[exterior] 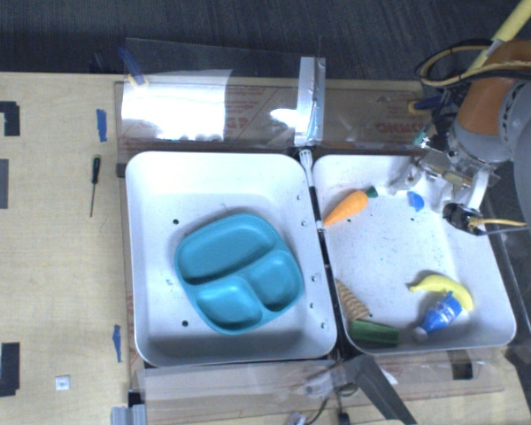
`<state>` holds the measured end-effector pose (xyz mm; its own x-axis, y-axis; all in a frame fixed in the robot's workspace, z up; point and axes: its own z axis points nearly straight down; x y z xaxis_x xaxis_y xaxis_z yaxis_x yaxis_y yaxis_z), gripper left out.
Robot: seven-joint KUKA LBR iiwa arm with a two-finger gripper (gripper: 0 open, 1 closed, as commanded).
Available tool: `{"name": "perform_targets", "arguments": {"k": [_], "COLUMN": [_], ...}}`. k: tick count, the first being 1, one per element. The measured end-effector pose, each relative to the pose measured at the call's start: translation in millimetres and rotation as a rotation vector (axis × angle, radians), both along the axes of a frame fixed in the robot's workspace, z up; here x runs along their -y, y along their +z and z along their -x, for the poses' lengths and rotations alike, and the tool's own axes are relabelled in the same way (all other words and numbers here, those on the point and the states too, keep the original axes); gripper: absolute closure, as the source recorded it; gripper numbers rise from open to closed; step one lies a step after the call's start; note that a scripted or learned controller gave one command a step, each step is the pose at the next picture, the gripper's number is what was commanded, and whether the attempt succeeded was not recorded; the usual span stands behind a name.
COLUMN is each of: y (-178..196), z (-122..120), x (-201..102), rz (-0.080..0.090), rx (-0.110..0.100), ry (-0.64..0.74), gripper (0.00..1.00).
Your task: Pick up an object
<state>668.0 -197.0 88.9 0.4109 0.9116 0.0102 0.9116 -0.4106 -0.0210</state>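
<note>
1. Camera view showed the grey arm point(504, 113) reaching in from the right, its claw point(425, 177) hanging over the far right part of the right bin point(478, 273); whether the claw was wide or narrow could not be told, and nothing showed between its tips.
2. A small blue piece point(415, 201) lay just beneath the claw, on the bin floor.
3. An orange carrot point(347, 206) lay to the claw's left, near the wall between the two bins.
4. Nearer the camera than the claw, a yellow banana point(441, 285) lay touching a blue bottle-like object point(443, 311).
5. Further left along that near edge sat a green object point(374, 331) and a tan cone-shaped item point(351, 302).
6. Well left of the claw, the left bin point(150, 202) held a blue divided tray point(237, 271).
7. Both bins rested on the table point(44, 264).
</note>
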Motion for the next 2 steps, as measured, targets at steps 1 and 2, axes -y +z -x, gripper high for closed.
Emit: {"name": "perform_targets", "arguments": {"k": [1,2], "y": [10.5,16.3], "z": [-2.8,8.2], "x": [1.4,-21.2], "rz": [0.013,0.017], "rx": [0.017,0.014], "ry": [0.0,0.071], "gripper": [1.0,1.0]}}
